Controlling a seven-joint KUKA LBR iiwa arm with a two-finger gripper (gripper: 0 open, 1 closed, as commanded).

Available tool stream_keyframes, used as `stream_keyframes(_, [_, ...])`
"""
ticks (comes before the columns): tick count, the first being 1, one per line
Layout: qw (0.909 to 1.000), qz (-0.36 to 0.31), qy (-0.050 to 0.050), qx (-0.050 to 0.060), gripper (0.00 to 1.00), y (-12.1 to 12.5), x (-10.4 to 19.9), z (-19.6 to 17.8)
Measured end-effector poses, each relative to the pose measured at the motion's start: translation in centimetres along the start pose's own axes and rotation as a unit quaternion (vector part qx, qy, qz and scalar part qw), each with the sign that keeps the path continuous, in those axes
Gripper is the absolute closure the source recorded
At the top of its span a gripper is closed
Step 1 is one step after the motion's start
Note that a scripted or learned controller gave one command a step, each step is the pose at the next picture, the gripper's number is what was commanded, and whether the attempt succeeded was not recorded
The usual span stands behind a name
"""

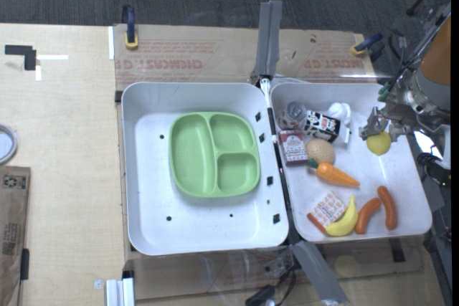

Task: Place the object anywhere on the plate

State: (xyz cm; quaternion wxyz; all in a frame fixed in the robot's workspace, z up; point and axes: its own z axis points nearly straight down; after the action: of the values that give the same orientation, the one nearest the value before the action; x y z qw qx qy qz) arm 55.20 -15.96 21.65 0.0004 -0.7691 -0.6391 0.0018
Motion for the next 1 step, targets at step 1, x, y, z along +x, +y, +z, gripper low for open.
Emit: stream_keyframes(1, [0.9993, 0.037, 0.0, 0.001, 1.0, 0.36, 12.03, 2.62])
